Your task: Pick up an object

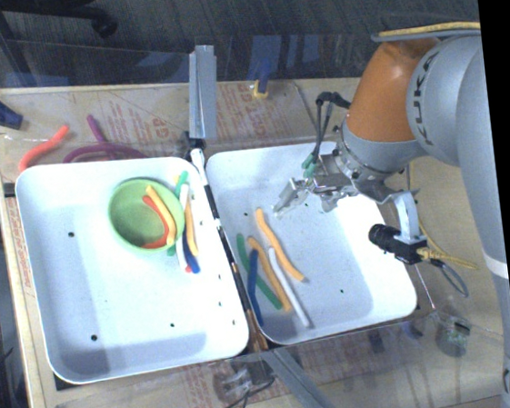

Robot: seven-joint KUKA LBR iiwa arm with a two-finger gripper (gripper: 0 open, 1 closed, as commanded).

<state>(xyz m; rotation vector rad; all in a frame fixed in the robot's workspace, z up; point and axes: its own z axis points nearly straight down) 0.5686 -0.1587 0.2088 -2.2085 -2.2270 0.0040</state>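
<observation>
Hand (293,196) hovers over the upper middle of the right bin (376,299), fingers spread apart, nothing between them. Left to right: the surface (136,121) carries faint red printed lettering, too blurred to read. Left bin (96,335) holds a green bowl (133,217) with red and yellow strips lying in it and over its rim, plus white, green and blue sticks just beside its right edge. Right bin holds the loose sticks: a green stick (260,276) and a blue stick (254,290) near the left wall, an orange stick (280,246) curving just below the hand, a white stick (290,297) beside it. Arm (446,113) shows part of the "KUKA" lettering on its grey housing, next to the orange band.
</observation>
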